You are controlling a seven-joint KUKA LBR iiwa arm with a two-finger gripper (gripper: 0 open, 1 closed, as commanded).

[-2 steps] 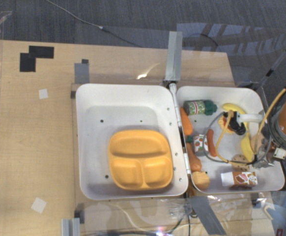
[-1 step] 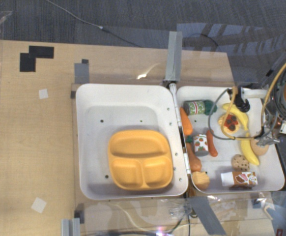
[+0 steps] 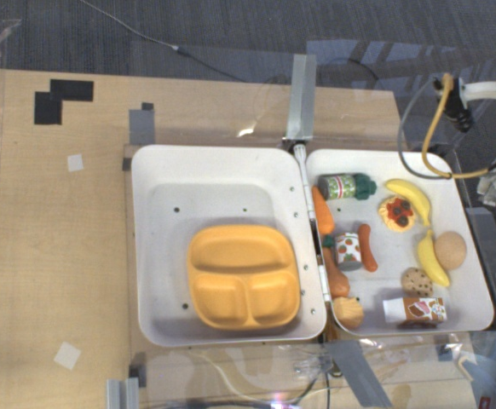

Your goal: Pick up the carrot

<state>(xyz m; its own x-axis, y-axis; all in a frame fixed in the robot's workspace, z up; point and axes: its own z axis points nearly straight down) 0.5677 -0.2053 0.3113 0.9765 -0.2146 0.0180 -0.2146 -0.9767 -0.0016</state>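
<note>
Carrot (image 3: 322, 212): right bin (image 3: 478, 301), 9 o'clock edge
Gripper: state cannot be told
Bananas: two (image 3: 410, 198) (image 3: 431, 259)
Tray (image 3: 243, 274): one, left bin (image 3: 154, 228)

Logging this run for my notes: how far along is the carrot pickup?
Nothing looks done yet. The carrot lies in the right bin, against its left wall, below the green bottle. Nothing is in hand: no tool is near it. Reaching, grasping and lifting are all left.

carrot (image 3: 322, 210) hemmed between bin wall (image 3: 303, 196) and bottle (image 3: 346, 186), open above.
</note>
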